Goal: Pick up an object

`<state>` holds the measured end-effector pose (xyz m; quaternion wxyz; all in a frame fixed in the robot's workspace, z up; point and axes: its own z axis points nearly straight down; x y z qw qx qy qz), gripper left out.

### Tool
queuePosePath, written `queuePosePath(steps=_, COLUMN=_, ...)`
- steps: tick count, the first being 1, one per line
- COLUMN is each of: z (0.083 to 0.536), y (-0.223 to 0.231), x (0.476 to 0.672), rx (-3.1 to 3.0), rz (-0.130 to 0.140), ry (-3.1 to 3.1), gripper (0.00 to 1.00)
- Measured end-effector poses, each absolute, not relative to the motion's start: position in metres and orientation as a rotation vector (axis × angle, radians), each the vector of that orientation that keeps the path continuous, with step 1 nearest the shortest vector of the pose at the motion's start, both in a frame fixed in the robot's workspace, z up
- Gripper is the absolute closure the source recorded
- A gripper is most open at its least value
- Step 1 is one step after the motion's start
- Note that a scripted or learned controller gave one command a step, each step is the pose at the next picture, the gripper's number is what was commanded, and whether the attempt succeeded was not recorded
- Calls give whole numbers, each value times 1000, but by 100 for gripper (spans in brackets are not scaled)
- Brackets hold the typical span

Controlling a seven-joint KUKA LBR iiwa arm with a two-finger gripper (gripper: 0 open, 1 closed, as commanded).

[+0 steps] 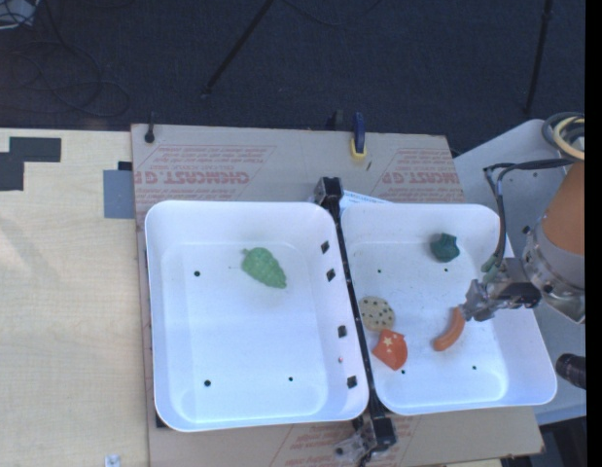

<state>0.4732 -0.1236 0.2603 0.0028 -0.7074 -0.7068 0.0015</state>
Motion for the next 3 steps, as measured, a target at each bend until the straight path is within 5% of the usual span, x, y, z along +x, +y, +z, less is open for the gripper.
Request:
queuePosePath(steps=1, z=324, y=-82, x=502, rx=-2217, rz=-5, ry=-2230, gripper=100)
queuePosePath(steps=2, z=321, y=-12, x=552, rx=-2212, rz=-1, ry=-2229, gripper=100)
queuePosePath(steps=3, z=330, y=-16, x=550, rx=-2216, rz=6, ry=-2221, gripper=100)
